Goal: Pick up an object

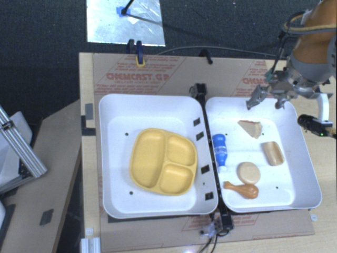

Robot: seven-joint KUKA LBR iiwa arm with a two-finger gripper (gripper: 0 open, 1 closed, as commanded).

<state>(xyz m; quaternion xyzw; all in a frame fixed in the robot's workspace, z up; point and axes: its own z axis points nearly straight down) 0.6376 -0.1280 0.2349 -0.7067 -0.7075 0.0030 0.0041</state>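
Sandwich wedge (251, 127) beside bread roll (273, 153), bottle (219, 151).

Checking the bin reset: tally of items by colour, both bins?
Yellow: 1, tray
Blue: 1, bottle
Tan: 3, wedge, loaf, round
Orange-brown: 1, drumstick
Total: 6

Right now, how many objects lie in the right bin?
5: a wedge-shaped piece at the far side, a bread-like roll right of centre, a blue bottle along the left wall, a round bun and a drumstick nearest the camera.
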